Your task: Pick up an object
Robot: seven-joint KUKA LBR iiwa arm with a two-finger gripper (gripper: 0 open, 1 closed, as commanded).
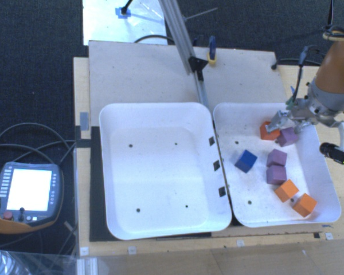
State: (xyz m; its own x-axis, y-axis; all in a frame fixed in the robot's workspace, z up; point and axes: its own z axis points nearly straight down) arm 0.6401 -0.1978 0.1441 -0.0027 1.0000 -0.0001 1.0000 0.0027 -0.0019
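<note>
We're seeing the arm [332, 73] reaching in w/ its claw [288, 119] hanging low over the far part of the right bin [327, 211]. Can't tell whether the claw is spread or pressed together, or if it's pinching anything; fingers are too small and cluttered here. Directly below the claw an orange block [269, 132] and a purple block [288, 136] are sitting, touching each other. Nearer us from the claw, 2 more purple blocks [276, 166] are lying stacked side by side, then 2 orange blocks [296, 197] near the bin's front. A blue cube [246, 160] is lying to the claw's left and nearer us. Left bin [112, 119] is sitting well left of the claw; a teach pendant [26, 196] is resting farther left, off the bench.
</note>
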